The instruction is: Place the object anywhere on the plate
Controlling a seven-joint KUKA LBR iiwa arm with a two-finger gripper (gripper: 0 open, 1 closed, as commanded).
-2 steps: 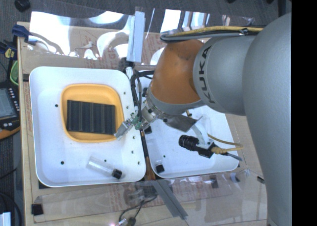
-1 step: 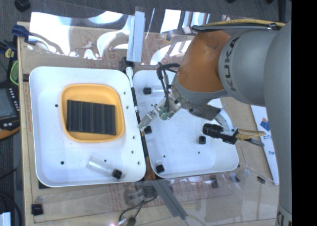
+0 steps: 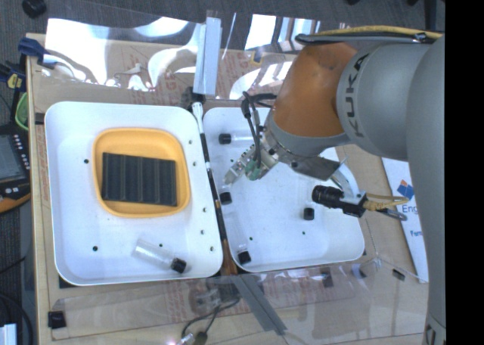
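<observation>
We see the vial (image 3: 157, 255) lying at six o'clock of the yellow plate (image 3: 141, 144) in the left bin (image 3: 64, 184). Our claw (image 3: 253, 166) hangs over the right bin (image 3: 287, 237); its state we cannot tell.

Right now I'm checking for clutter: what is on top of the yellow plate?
A dark ribbed rectangular pad lies flat on the rounded yellow plate, covering its middle; the surface beneath is hidden.

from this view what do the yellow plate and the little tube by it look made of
The yellow plate looks like matte moulded plastic: even colour, rounded rim, and a dark ribbed insert. The tube seems clear plastic or glass, see-through with a black cap; which one is unclear.
</observation>
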